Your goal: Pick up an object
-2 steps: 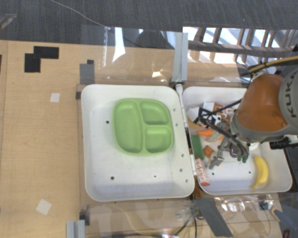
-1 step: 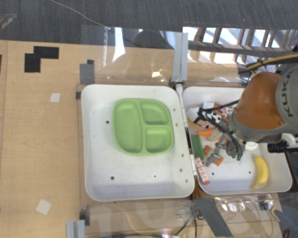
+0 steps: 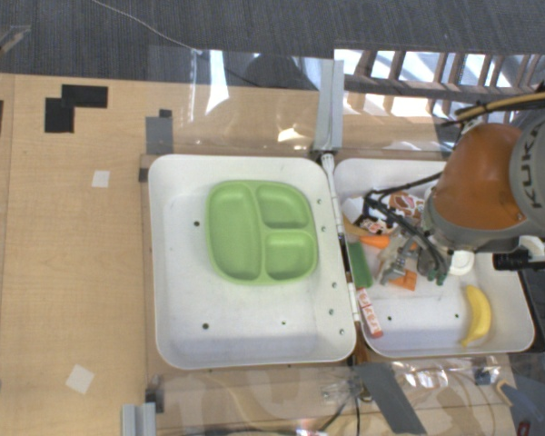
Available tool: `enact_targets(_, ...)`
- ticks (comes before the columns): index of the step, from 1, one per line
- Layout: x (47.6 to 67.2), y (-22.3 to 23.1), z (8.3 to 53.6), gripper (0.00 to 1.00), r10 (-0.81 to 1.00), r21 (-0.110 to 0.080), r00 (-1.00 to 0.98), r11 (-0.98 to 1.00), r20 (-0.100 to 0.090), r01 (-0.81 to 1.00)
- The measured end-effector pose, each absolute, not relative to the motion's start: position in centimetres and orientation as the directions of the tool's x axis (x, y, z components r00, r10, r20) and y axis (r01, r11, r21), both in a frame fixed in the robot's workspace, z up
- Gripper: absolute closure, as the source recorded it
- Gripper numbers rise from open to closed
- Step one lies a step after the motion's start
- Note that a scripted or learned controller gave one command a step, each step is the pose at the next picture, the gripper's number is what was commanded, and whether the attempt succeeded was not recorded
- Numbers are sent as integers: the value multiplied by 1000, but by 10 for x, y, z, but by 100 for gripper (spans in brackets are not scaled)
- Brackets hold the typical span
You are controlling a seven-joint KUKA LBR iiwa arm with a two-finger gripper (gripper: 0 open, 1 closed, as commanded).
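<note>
Two white bins sit on the desk [image 3: 64, 271]; the tool [image 3: 416, 260], finger state unclear, hangs over clutter in the right bin [image 3: 504, 339], near a banana [image 3: 477, 314] at lower right.

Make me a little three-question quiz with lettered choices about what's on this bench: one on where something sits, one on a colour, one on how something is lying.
1. Where is the banana?
A. In the left bin
B. In the right bin, near its front right corner
C. On the wooden bench

2. What colour is the divided plate?
A. Green
B. Red
C. Blue

3. How does the divided plate sit?
A. Upside down
B. Leaning on the bin wall
C. Flat, compartments facing up

Answers:
1 B: the banana lies on the right bin floor by that corner.
2 A: the divided plate is light green.
3 C: its three hollows face the camera, flat in the left bin.
</note>
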State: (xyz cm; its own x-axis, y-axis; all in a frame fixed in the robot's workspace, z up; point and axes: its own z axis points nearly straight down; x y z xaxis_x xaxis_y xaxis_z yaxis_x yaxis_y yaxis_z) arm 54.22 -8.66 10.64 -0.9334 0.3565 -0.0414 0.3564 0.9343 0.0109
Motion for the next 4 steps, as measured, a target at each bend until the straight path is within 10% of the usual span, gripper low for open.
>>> enact_targets(1,588,-21,264,100,445,11,-895,896,-19,445)
enact_targets(2,537,-84,98,100,353,4,-935,936,-13,353)
enact_targets(3,541,-94,293,100,354,5,-935,935,-23,354)
enact_targets(4,543,-92,301,100,348,6,-937,937,-26,348)
